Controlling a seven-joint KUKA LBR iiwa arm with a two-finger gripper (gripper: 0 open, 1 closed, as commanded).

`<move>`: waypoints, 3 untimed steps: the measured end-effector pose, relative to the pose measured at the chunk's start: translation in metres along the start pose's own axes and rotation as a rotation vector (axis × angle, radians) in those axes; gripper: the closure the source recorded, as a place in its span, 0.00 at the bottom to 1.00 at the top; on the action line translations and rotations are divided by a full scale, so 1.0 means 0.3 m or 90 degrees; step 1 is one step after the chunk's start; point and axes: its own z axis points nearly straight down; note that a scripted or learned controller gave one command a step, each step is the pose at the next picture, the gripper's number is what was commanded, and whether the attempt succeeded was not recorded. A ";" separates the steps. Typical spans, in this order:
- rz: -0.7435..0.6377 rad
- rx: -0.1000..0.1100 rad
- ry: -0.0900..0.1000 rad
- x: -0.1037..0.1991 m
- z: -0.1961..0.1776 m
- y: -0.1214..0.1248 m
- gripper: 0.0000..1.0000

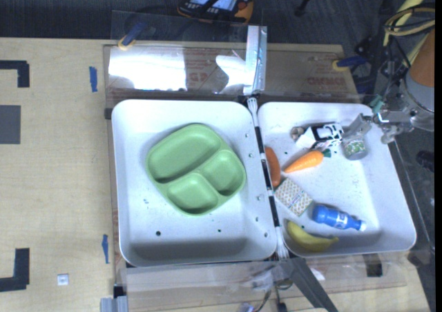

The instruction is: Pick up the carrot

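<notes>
The carrot (304, 161) lies in the right bin (387, 200), tip pointing left, near its middle. A blue bottle (336, 219) and a banana (307, 236) lie nearer. The end effector (376, 123) hovers at the bin's far right edge; its state cannot be told.

No lettering is legible; faint reddish print on the cardboard (207, 77) behind the bins is unreadable.

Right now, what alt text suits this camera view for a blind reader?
An orange carrot lies in the right white bin among a blue bottle and yellow banana; the left white bin holds a green divided plate.
</notes>
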 end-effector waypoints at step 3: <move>-0.151 -0.003 -0.002 0.120 -0.068 0.018 0.00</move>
